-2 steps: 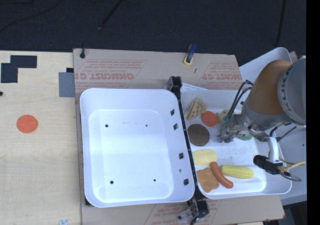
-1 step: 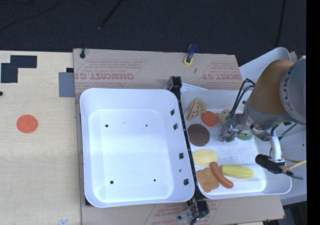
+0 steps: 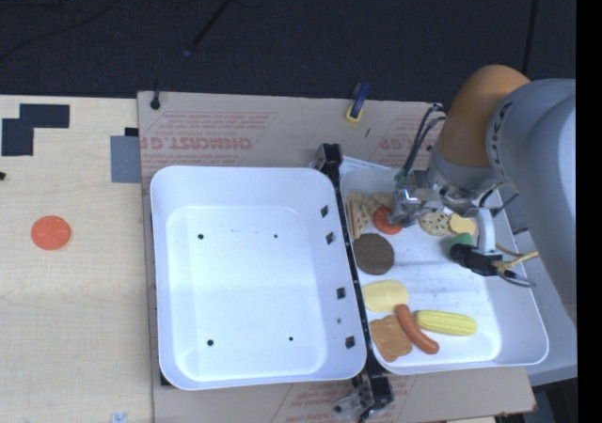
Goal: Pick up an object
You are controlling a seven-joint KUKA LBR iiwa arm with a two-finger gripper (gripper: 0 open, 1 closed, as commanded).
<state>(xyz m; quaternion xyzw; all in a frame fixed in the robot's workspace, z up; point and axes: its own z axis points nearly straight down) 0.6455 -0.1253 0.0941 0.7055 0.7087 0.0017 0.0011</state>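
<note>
Lying nearest the camera in the right bin [image 3: 527, 341] are a corn cob [image 3: 446, 322], a sausage [image 3: 417, 329] and a tan flat piece [image 3: 389, 337], the sausage resting against both. Just beyond them sits a pale yellow piece [image 3: 385, 295], then a dark brown patty [image 3: 374, 254]. Farther back, a red piece [image 3: 385, 220] lies beside a waffle-patterned wedge [image 3: 361, 213], with a speckled cookie [image 3: 435, 222] and a green piece [image 3: 460, 240] off to the right. The pincer [image 3: 404, 207] sits low over the red piece; whether its tips are spread or pinching anything cannot be told. The left bin [image 3: 179, 195] lies alongside on the surface [image 3: 75, 299], where an orange disc [image 3: 51, 233] rests well apart.
</note>
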